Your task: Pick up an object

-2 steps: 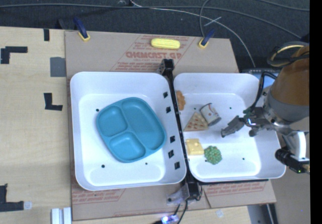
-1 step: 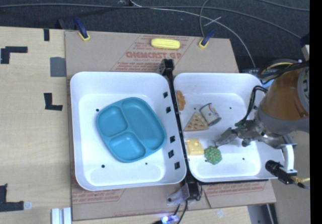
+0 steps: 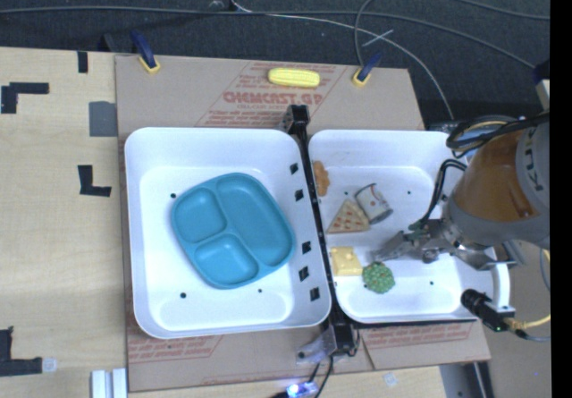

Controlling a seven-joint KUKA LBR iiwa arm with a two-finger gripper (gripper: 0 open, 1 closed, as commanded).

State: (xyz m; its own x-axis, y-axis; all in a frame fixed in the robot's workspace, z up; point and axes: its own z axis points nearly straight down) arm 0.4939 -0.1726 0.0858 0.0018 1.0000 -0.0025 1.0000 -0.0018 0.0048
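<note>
A grey KUKA arm [image 3: 500, 186] with an orange band reaches in from the right over the right-hand bin [image 3: 420, 159], its end effector [image 3: 386, 250] low above the bin floor near the front. Whether it is open or closed cannot be told from this angle, and nothing is seen clasped in it. Just below its tip lies a green, knobbly broccoli-like piece [image 3: 379, 277], very close to the tip; contact cannot be judged. Beside that, toward the divider between the bins, sits a yellow cheese-like block [image 3: 345, 261]. Farther back in the same bin are a triangular pizza-like slice [image 3: 348, 218], a small grey-and-white item [image 3: 374, 201] tilted on its side, and an orange-brown piece [image 3: 320, 178] against the divider. The left-hand bin [image 3: 147, 173] holds a blue compartment plate [image 3: 232, 229], lying flat and turned at an angle. Both bins rest on a cardboard sheet [image 3: 259, 101] on the table, where a yellow corn-like object [image 3: 293, 78] lies behind them. Two blue-and-yellow clamps [image 3: 145, 55] grip the sheet's back edge.
</note>
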